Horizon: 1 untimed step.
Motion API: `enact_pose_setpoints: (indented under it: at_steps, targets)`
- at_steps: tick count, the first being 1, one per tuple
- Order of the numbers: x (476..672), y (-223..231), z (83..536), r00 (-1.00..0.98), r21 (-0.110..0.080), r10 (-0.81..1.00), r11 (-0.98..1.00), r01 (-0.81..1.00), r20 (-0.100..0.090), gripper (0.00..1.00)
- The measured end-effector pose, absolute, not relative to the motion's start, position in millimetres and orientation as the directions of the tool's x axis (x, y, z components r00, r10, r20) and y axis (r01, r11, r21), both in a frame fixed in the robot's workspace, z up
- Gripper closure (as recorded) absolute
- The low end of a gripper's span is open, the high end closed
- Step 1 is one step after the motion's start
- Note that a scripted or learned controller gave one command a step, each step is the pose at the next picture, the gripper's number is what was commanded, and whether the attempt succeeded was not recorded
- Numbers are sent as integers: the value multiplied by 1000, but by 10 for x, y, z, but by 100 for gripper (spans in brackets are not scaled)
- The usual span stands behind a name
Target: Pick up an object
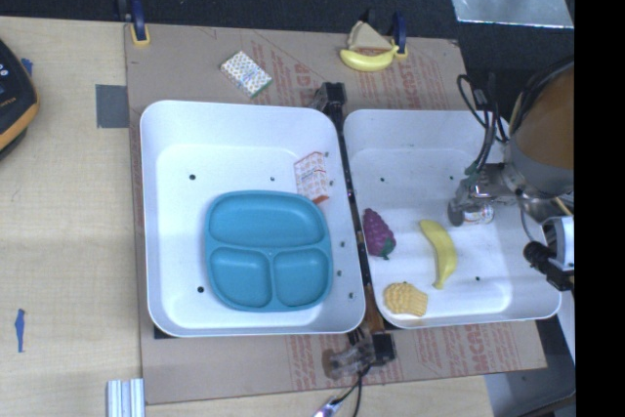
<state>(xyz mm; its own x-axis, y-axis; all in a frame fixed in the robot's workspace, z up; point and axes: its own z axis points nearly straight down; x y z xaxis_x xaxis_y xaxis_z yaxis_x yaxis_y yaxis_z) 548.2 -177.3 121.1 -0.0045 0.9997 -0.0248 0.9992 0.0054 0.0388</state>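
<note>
Nothing has been picked up yet, as far as you can judge: every candidate lies loose. Nearest you in the right bin (508,303) is the corn cob (405,299), by the near-left corner. Just beyond it lie the banana (440,252) near the middle and the purple grape bunch (378,233) against the left wall. In the left bin (156,210) the blue divided plate (267,249) sits toward the near side, with a small red-and-white packet (312,176) beyond it at the right wall.

The gripper (472,207) is low over the right bin, just right of and beyond the banana, apart from it. You cannot tell how wide its pincer stands; the metal blurs together, and nothing is visibly between the tips. So the whole grasp and lift are left.

The arm is cut off at the right edge. Farther off, outside the bins, lie a patterned packet (245,72) and a second banana (367,59) with something pale behind it, hard to make out.
</note>
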Motion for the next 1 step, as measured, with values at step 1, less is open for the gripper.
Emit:
enact_pose_setpoints:
  at_steps: [1]
  targets:
    - [5480,-1768,1208,-6,38,1000,6,999,-24,0]
